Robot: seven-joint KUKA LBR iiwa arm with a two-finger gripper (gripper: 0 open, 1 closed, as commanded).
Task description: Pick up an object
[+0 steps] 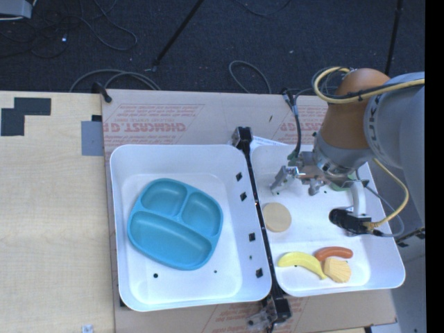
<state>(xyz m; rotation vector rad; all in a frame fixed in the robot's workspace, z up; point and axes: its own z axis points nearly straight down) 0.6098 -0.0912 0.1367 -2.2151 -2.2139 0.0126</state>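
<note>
One hand (300, 182) only, on the grey arm (388, 127) reaching in from the right. Hung low over the far half of the right bin (378, 259). Fingers (281, 180) splayed wide, nothing between them. Touched no object, as far as could be told.

Nearest to it, toward the near side: tan round disc (277, 218), flat on the bin floor, close beside the dark divider (251, 214) between the bins. Judged the likeliest target. Farther on, by the near rim: yellow banana (301, 263), red sausage (334, 252) and yellow lumpy piece (338, 272), bunched together, touching or nearly so; could not tell which. Across the divider, in the left bin (139, 283): blue divided plate (175, 222), alone, well apart from the hand. Beyond both bins, pale wood counter (48, 241).

Risks, as judgement only:
- Disc thin and flat. Liable to be shoved along the floor rather than caught if closed on too high.
- Disc near the divider. Could foul one finger on that wall on the way down.
- Banana group packed tight. Could trap two pieces at once, or nudge the sausage aside and close on air.
- Rounded, smooth skins. Likely to squirt free under an off-centre pinch.
- Plate broad. Hard to take except by the rim.
</note>
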